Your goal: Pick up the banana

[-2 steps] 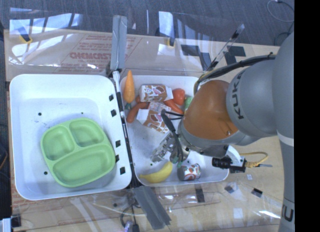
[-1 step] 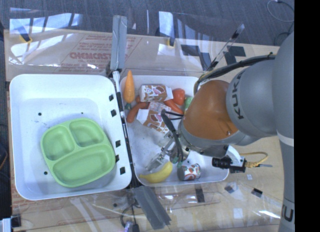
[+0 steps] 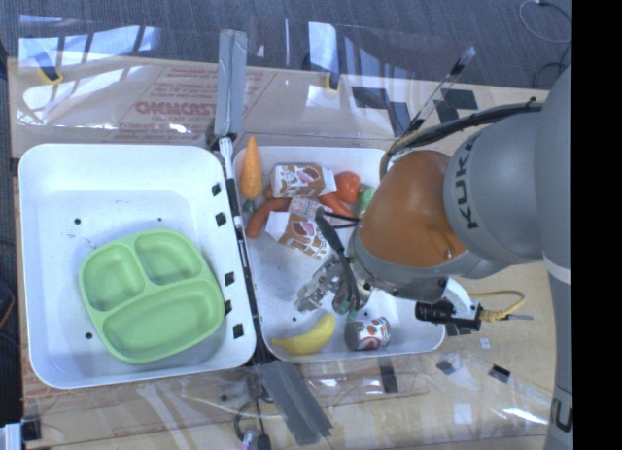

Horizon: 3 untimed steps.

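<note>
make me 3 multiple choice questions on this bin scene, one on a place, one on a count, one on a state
1. Where does the banana lie?
A. on the green tray
B. near the front wall of the right bin
C. on the floor outside the bins

2. How many compartments does the green tray have?
A. three
B. one
C. six

3. What is the banana's state?
A. lifted clear of the bin
B. clamped between the jaws
C. lying on the bin floor, with the gripper just above and apart from it

Answers: 1 B, it rests by the right bin's near edge; 2 A, two small sections sit above one long one; 3 C, a gap of white floor shows between gripper and banana.
</note>
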Motion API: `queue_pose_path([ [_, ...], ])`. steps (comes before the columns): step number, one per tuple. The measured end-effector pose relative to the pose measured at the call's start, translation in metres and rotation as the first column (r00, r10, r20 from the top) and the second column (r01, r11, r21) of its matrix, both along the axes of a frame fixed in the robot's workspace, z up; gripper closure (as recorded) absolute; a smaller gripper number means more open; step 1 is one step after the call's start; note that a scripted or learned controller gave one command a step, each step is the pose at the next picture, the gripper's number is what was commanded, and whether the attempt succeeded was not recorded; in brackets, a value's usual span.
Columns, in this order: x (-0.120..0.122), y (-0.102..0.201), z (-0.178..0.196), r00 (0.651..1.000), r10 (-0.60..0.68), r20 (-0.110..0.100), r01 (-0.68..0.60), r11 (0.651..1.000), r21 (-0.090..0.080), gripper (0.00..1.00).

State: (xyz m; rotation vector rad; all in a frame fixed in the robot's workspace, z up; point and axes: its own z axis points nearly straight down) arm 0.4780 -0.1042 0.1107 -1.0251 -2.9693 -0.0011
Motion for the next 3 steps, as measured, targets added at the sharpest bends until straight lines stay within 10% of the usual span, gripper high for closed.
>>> queue_pose_path([
  [1,0.0,0.0,0.0,1.0,0.0,0.0,0.0,1.0,0.0,0.0],
  [2,-0.001,0.041,0.081,0.998,-0.059,0.001,0.059,0.998,-0.001,0.0],
  [3,-0.002,0.002,0.039,0.993,0.118,-0.003,-0.118,0.993,0.0,0.0],
])
